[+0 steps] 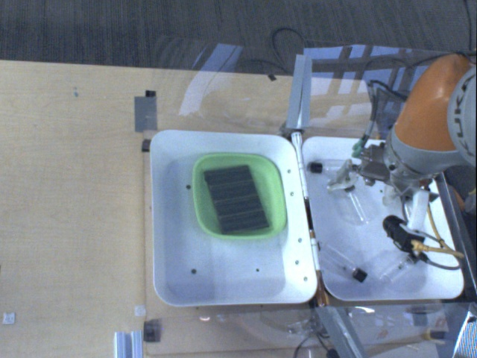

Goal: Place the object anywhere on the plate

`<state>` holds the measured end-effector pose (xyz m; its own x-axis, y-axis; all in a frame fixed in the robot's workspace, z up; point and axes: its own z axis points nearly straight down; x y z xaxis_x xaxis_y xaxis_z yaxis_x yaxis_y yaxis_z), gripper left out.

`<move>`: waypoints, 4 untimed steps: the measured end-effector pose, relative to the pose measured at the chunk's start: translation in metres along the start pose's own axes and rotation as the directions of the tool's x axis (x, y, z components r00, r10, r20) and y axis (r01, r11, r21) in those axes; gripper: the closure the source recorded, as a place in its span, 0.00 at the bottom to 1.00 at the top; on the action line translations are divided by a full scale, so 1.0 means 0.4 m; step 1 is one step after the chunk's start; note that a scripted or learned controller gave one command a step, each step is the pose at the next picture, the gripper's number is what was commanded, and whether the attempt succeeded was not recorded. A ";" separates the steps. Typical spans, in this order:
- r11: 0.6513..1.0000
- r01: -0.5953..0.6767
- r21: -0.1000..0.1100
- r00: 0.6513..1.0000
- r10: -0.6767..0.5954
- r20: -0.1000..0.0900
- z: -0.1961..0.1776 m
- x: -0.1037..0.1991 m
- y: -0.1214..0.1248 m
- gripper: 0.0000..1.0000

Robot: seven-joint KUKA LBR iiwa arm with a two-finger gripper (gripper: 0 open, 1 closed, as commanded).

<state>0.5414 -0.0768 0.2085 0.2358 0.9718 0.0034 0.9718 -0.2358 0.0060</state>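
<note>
Two bins on the bench point(74, 200): the left bin point(223, 274) has a green plate point(277, 200), and a dark ribbed block point(236, 198) lies flat in the middle of it, a bit askew. The arm point(436, 114) is over the right bin point(373, 282), well apart from the plate. Gripper point(365, 171) hangs there; I can't tell how it's set.
</note>
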 end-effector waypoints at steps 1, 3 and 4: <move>0.999 -0.042 0.000 0.999 0.042 0.003 -0.027 -0.072 0.031 0.00; 0.973 -0.233 -0.004 0.973 0.233 0.005 -0.231 -0.267 0.043 0.00; 0.978 -0.206 -0.006 0.978 0.206 0.004 -0.308 -0.300 0.012 0.00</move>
<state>0.5170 -0.1946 0.3314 0.4314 0.9022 0.0002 0.9021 -0.4313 0.0112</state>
